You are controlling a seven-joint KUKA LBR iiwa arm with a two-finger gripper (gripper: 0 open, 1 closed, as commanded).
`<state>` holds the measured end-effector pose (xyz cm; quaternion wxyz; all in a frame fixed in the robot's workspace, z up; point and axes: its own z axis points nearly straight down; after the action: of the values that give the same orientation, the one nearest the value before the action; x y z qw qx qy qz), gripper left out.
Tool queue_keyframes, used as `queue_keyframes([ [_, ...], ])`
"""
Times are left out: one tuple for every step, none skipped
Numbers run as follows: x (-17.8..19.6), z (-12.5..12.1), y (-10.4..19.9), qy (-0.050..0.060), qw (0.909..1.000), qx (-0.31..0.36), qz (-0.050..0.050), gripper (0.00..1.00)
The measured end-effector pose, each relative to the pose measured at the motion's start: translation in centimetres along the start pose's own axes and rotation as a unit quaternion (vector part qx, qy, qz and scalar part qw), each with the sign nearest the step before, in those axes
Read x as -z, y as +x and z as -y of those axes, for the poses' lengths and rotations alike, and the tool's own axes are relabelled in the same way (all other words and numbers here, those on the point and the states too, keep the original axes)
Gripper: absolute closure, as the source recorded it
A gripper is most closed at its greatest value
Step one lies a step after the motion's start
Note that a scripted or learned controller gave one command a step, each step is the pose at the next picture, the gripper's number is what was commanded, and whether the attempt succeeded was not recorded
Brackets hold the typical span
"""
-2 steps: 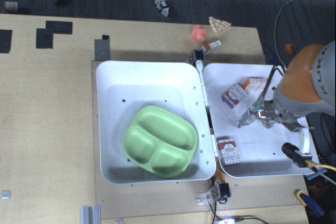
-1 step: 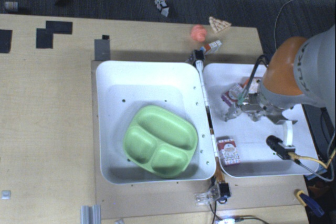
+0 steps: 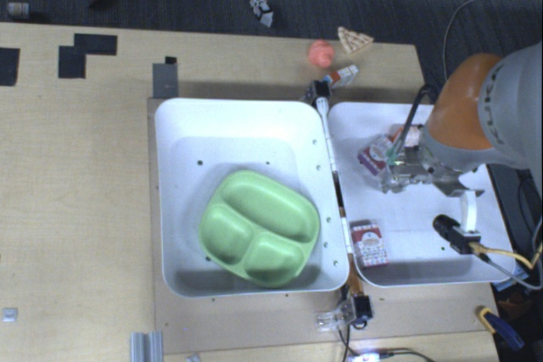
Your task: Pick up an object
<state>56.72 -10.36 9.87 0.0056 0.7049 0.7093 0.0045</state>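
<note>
My gripper (image 3: 392,172) is down in the right bin (image 3: 407,267), near its upper middle. It is right at a small purple and white packet (image 3: 372,158) that lies just to its left. The arm's grey body and orange band cover the gripper from above. A red and white card box (image 3: 368,242) lies flat at the right bin's lower left. A green divided plate (image 3: 259,226) rests tilted in the left bin (image 3: 182,148).
On the bench beyond the bins lie a pink ball (image 3: 321,54), a pizza-slice toy (image 3: 355,39) and a small tube (image 3: 339,78). The divider between the bins runs down the middle (image 3: 333,182). Loose bits lie on the dark floor behind.
</note>
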Motion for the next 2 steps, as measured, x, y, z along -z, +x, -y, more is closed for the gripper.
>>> queue_keyframes([
  [0.0, 0.0, 0.0, 0.0, 1.0, 0.0, 0.0, 0.0],
  [1.1, -0.1, 0.1, -0.001, 1.0, 0.001, 0.0, 1.0],
])
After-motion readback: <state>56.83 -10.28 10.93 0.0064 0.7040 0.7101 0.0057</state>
